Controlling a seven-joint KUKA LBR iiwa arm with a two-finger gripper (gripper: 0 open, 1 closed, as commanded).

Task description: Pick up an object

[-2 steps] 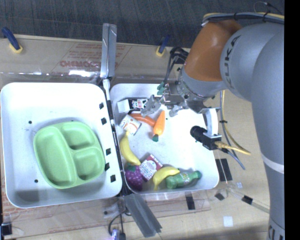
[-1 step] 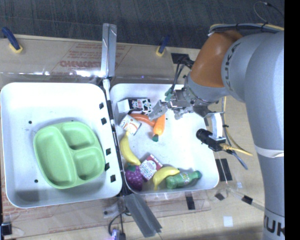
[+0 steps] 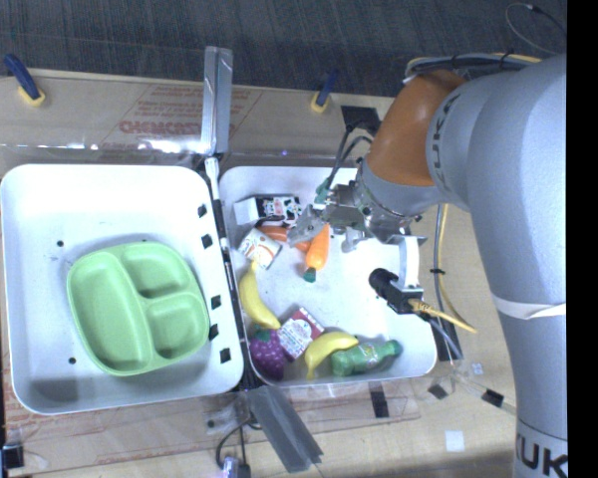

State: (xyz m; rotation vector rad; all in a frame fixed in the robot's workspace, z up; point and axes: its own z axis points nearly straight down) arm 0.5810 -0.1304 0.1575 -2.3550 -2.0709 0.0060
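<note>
An orange toy carrot [image 3: 318, 248] with a green tip hangs tip-down over the right bin [image 3: 379, 332], near its back. My gripper [image 3: 326, 233] comes in from the right and is shut on the carrot's upper end; its metal fingers [image 3: 305, 229] stand at either side of it. Below and in front of it lie a yellow banana [image 3: 256, 299], a bunch of purple grapes [image 3: 267, 353], a red packet [image 3: 298, 333], a second banana [image 3: 329, 348] and a green bottle [image 3: 365, 358].
A small black-and-white carton [image 3: 276, 208] and an orange-and-white item [image 3: 263, 248] sit at the right bin's back left. The left bin [image 3: 40, 217] holds a green divided plate [image 3: 138, 307]. A divider wall [image 3: 217, 257] separates the bins.
</note>
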